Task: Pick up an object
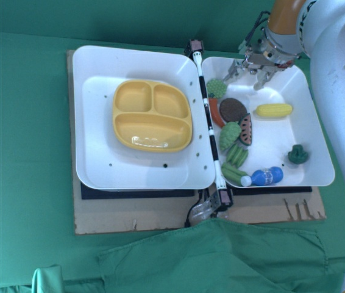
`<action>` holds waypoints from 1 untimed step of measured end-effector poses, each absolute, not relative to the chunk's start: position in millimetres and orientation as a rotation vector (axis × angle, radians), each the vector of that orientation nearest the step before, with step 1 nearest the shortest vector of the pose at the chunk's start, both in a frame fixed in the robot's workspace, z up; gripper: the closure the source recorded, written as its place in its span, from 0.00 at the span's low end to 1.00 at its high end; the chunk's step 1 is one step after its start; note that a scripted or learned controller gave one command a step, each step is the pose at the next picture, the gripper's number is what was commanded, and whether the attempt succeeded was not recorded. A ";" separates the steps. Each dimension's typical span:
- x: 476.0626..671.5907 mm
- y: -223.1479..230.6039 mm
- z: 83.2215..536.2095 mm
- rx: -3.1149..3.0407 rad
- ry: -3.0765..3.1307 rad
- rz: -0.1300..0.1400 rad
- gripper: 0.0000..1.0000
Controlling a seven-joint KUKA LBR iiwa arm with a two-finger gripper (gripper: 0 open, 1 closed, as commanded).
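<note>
The approach step is judged underway: the gripper [247, 75], fingers spread and empty, is poised upper right above the corn cob [273, 110]; descent is needed.

Bright, even overhead light floods the bench, leaving only faint, soft shadows under the yellow divided tray [153, 115] and along the rim of the left white bin [93, 72]. A glossy highlight glints on the tray's lower compartment at about 6 o'clock. The white bins verge on overexposure. The grey arm [343, 102] at 3 o'clock looks soft, and fine detail is slightly grainy throughout, with a green cast.
</note>
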State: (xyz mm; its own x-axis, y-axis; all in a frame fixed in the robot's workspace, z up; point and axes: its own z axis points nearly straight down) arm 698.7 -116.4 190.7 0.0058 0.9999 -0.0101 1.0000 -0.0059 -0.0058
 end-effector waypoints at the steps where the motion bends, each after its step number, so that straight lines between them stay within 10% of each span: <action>1: 691.2 -108.8 184.2 2.219 2.208 0.003 0.00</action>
